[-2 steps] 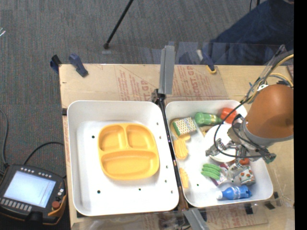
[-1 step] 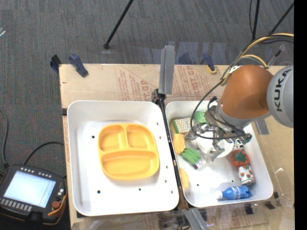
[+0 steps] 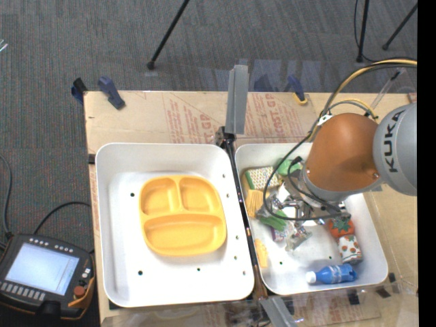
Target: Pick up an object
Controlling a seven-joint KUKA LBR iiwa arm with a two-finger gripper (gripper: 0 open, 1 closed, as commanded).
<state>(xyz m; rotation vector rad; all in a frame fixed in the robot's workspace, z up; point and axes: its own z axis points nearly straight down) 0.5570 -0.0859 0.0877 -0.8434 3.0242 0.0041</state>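
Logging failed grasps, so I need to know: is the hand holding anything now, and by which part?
It cannot be told. The hand is low in the right bin among cluttered items, and the wrist hides any grip.

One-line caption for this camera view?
KUKA arm lowers its gripper among clutter in right bin; yellow tray in left bin.

Robotics lab: teach pendant (image 3: 44,272), tripod legs (image 3: 174,22), clamped bench (image 3: 170,118).

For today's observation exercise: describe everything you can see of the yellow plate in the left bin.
The yellow plate looks like smooth moulded plastic, roughly square with rounded corners. Raised ridges split it into three compartments: two smaller ones at the far side, one long one nearer the camera. It lies flat and right way up, slightly turned, on the floor of the left bin, away from the walls. Nothing else touches it.
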